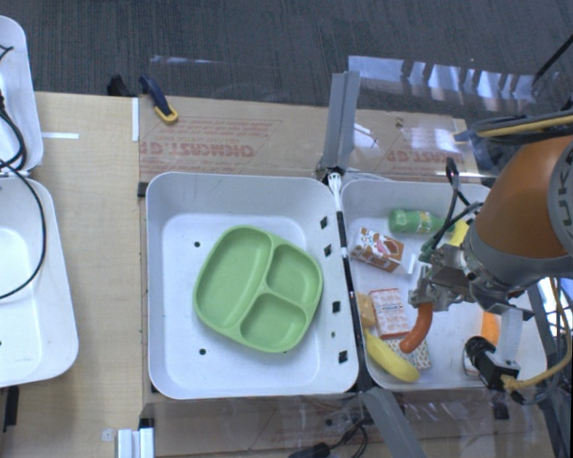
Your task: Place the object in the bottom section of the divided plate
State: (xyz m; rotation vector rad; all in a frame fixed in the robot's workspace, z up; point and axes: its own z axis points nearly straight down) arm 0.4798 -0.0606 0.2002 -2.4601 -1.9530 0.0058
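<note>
Two white bins sit side by side on my screen: the left bin (162, 294) in the middle of the frame and the right bin (535, 359) toward the right edge. I see the green divided plate (257, 288) lying flat in the left bin, tilted on the diagonal, with one long section along its upper-left side and two smaller sections on its lower-right side; nothing lies on it.

In the right bin I count a green can (412, 220) near the top, a brown carton (378, 249) just below and left of it, a red-and-white packet (388, 311) at mid-height, a yellow banana (391, 358) near the bottom edge, and a red sausage (416, 329) standing on a slant just right of the packet, its lower end near the banana.

The arm comes in from the right, its orange band high in the frame. The gripper (438, 293) hangs over the right bin directly above the sausage's upper end; from here I cannot tell whether its fingers are apart or clamped on the sausage
</note>
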